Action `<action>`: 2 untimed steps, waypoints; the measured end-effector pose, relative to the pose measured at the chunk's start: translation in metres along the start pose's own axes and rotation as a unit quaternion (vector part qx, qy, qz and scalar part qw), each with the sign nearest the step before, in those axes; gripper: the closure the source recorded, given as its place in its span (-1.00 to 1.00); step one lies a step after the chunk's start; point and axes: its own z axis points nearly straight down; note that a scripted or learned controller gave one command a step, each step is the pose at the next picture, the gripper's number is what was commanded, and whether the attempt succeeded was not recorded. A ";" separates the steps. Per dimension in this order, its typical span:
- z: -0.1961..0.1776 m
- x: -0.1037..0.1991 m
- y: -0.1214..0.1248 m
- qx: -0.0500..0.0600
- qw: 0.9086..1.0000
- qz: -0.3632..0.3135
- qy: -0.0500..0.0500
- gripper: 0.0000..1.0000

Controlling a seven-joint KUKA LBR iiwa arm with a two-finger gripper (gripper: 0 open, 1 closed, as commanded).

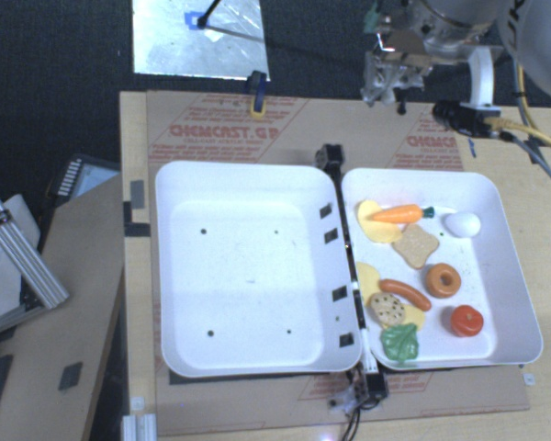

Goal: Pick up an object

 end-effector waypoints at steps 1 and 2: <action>-0.073 0.047 0.001 0.000 1.000 0.000 0.000 1.00; -0.133 0.094 0.001 0.001 1.000 0.001 0.000 1.00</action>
